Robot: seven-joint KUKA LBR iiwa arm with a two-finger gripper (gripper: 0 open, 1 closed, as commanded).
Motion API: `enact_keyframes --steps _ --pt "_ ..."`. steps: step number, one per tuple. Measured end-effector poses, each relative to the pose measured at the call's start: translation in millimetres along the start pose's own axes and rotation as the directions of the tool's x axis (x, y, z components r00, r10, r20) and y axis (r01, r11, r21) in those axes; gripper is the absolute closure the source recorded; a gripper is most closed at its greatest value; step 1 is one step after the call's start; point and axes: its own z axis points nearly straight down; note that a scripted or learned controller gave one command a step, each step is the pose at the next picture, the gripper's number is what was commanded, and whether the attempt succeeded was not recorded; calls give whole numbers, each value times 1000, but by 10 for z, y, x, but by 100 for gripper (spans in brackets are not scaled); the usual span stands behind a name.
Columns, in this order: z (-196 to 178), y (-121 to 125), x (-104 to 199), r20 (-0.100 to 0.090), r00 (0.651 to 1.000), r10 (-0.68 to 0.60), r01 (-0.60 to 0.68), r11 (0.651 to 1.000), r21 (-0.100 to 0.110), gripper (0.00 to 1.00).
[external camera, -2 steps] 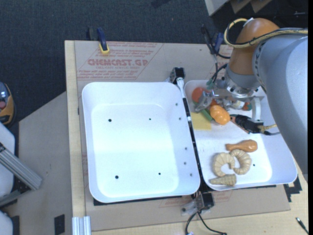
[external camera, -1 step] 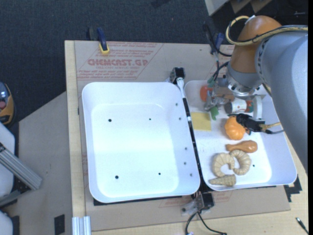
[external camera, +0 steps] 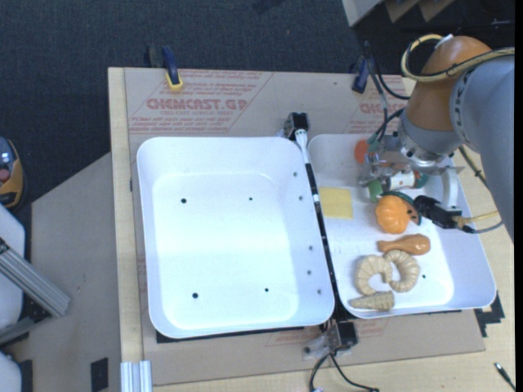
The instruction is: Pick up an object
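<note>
Nearest the lens, pale curled pastry-like pieces (external camera: 386, 274) are lying at six o'clock in the right white bin (external camera: 470, 280), while the gripper (external camera: 382, 175), aperture unreadable, is hovering at twelve o'clock beside the round orange fruit (external camera: 392, 213), risking nudging it away.

I see the bench (external camera: 204, 96) as a tan board printed with red lettering along its far side. Two shallow white bins rest directly on it, side by side and touching along their inner rims. The left bin (external camera: 147, 219) takes up most of the board's width; the right bin (external camera: 478, 276) sits against it and reaches close to the board's right edge. A clamp with a yellow grip (external camera: 172, 72) bites the board's far edge near the left corner, and a second blue clamp (external camera: 359, 73) bites the far edge further right.
</note>
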Motion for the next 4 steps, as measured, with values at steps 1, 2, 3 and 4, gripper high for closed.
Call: enact_keyframes --steps 1,2,3,4 --pt "87 -632 -330 0 1000 2 -2 1000 4 100" --pt "83 -466 354 -1 1000 -9 9 1000 -4 100" --pt "82 -475 303 2 1000 -3 3 1000 -3 0" --pt "77 -33 93 3 1000 -4 4 1000 -8 0"
